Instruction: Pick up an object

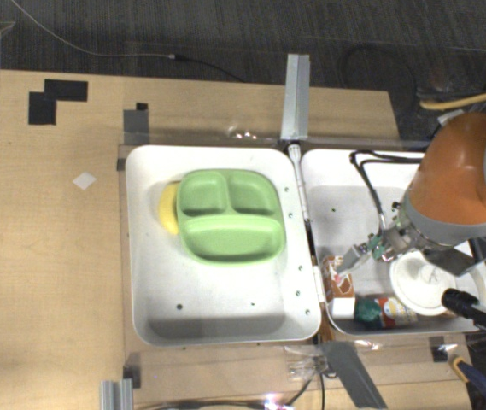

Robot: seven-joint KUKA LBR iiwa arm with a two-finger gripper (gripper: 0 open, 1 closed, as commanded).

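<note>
My gripper (pixel 351 259) hangs low in the right bin (pixel 336 186), near its front left corner, under the grey arm with the orange band (pixel 456 173). Its tip is just above a small brown and red packet (pixel 338 284) by the bin's left wall. I cannot tell whether it touches the packet. A green and red bottle-like object (pixel 374 312) lies along the front wall. A white round object (pixel 419 285) sits to the right of the gripper, partly under the arm.
The left bin (pixel 166 306) holds a green divided plate (pixel 228 214) with a yellow object (pixel 167 208) poking out at its left edge. A black cable (pixel 366 178) loops in the back of the right bin. A metal post (pixel 295 96) stands behind the bins.
</note>
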